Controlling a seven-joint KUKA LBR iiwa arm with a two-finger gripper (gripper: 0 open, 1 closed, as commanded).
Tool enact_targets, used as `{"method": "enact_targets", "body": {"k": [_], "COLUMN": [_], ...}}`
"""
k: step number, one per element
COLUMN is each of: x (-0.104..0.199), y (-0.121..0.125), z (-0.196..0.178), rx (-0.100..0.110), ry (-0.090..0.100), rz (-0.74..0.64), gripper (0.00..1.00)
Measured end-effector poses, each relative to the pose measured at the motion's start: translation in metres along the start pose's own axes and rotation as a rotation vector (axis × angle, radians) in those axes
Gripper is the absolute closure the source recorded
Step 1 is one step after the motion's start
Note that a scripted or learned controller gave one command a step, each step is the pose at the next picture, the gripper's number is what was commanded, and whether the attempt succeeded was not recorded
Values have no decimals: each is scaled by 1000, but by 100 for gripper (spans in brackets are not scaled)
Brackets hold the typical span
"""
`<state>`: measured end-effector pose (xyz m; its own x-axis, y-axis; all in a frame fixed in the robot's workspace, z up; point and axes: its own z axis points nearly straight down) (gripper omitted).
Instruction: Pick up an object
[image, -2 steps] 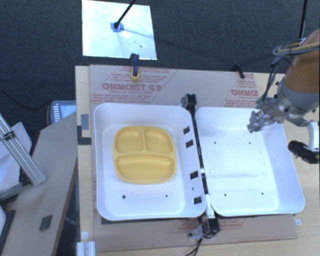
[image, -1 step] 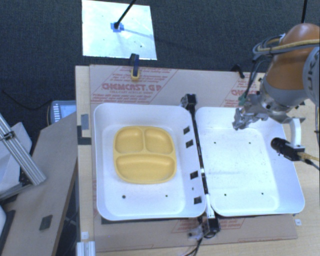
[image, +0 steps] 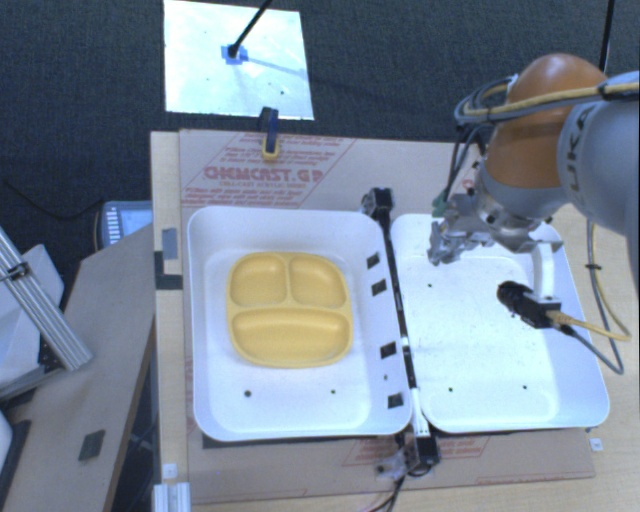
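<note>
Hovering hand (image: 447, 243) over rt bin (image: 500, 400), grip unclear, 2 bins, 1 yellow tray (image: 290, 308) left.

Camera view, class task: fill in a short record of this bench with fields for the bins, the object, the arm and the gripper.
left bin: shallow white bin, holding the tray
object: yellow plastic three-compartment tray, lying flat, untouched
right bin: shallow white bin
arm: grey arm with orange band, reaching in from the right
gripper: two-finger gripper, above the right bin's far left part, apart from the tray
</note>
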<state>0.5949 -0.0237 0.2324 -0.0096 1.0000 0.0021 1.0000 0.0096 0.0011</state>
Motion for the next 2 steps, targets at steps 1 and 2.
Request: {"method": "enact_targets", "body": {"k": [1, 2], "x": [64, 125], "y": [1, 1], "z": [7, -1], "rx": [0, -1], "ry": [1, 1], "rz": [-2, -2], "gripper": [100, 100]}}
